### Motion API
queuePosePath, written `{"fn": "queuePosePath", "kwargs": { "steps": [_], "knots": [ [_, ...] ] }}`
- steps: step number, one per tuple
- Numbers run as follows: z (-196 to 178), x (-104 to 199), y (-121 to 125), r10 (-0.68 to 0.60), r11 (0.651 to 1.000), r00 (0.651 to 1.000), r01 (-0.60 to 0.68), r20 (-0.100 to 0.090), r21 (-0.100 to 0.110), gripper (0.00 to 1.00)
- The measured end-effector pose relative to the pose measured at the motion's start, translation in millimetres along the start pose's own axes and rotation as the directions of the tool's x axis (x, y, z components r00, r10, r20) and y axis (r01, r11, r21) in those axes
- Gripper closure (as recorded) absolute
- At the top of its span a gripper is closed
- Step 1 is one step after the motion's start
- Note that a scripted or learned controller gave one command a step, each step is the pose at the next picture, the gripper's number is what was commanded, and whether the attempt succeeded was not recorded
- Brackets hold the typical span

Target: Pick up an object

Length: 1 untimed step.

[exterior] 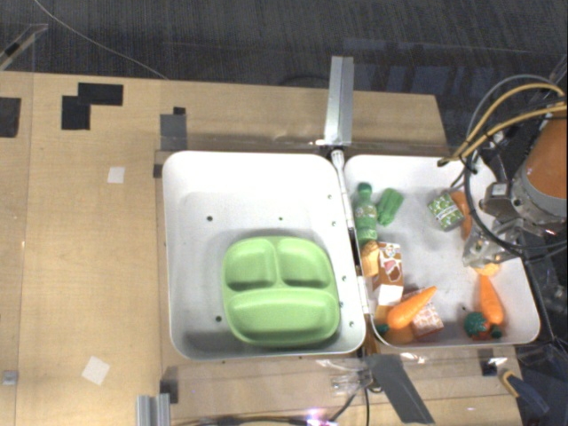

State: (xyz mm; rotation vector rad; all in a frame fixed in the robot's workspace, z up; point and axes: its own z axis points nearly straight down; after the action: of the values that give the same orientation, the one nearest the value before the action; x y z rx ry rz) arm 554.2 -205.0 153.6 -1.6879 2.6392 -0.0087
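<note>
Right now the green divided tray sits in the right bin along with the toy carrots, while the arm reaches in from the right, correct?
Not quite. The camera view shows the green divided tray alone in the left bin. The toy carrots lie in the right bin with other small items, and the arm does reach in from the right.

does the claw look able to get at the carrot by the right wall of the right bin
Probably yes. The claw hangs just above the carrot, which lies uncovered, though close to the right bin's wall, which may crowd the approach.
</note>
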Motion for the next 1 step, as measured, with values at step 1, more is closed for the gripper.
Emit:
{"fn": "queuePosePath", "kwargs": {
  "steps": [1],
  "knots": [
    [0.5,0.0,0.3,0.000,1.000,1.000,0.000,0.000,-0.001,0.00]
  ]
}}
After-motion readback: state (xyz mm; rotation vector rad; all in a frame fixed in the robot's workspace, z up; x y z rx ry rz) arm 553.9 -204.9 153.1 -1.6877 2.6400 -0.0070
